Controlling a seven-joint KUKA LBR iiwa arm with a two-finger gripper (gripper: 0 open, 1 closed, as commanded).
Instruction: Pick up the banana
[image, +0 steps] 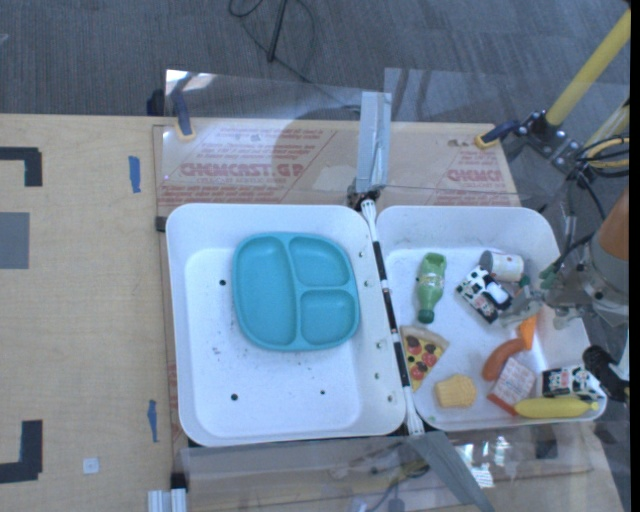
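Note:
The yellow banana (553, 407) lies flat along the front right rim of the right bin (400, 240), beside a small black-and-white carton (566, 380). My gripper (562, 293) hangs over the right edge of that bin, well behind the banana and apart from it, with the grey arm coming in from the right. Nothing shows in the gripper.
The right bin also holds a green bottle (430, 283), a cow-patterned toy (484, 295), a white cup (504, 265), a carrot (527, 331), a sausage (501, 359), a red-and-white packet (514, 381), a pizza slice (422, 353) and a cheese block (456, 391). A teal divided plate (296, 291) sits in the left bin (200, 380).

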